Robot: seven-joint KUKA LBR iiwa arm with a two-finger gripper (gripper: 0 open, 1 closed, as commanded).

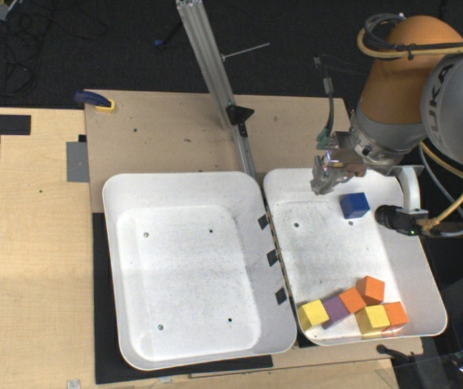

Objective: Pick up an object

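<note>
On the desk (166,136), the left bin (126,217) sits beside the right bin (409,274). Yellow, purple and orange blocks (353,306) cluster at its five o'clock corner. The claw (325,178) hangs at twelve o'clock; its state cannot be told. The blue cube (354,205) lies just beside it

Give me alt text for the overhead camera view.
A grey-and-orange robot arm's gripper hangs over the far end of the right bin, just left of a blue block. Orange, yellow and purple blocks cluster in that bin's near corner, beside the left bin.
</note>
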